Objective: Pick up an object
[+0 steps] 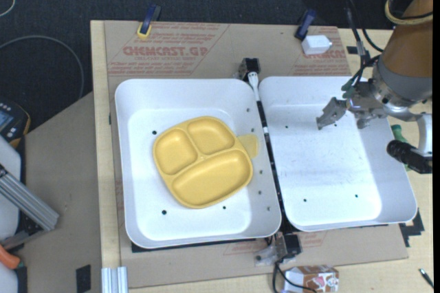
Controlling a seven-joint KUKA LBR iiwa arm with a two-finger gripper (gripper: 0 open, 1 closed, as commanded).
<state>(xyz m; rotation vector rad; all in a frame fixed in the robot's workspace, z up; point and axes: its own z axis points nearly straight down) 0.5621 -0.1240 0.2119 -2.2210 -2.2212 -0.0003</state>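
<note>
Yellow divided plate [201,160] lies in the left bin [130,147].
The gripper [346,114] hovers over the right bin [330,175], fingers spread, pinching nothing.

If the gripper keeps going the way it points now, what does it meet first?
Probably the bare floor of the right bin: the gripper points down and left over it. The yellow divided plate lies in the left bin; depth is unclear.

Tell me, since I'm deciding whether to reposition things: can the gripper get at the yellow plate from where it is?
Probably yes. The gripper hangs over the right bin, while the yellow divided plate lies uncovered in the left bin. Only the low rims between the bins lie along the way.
</note>
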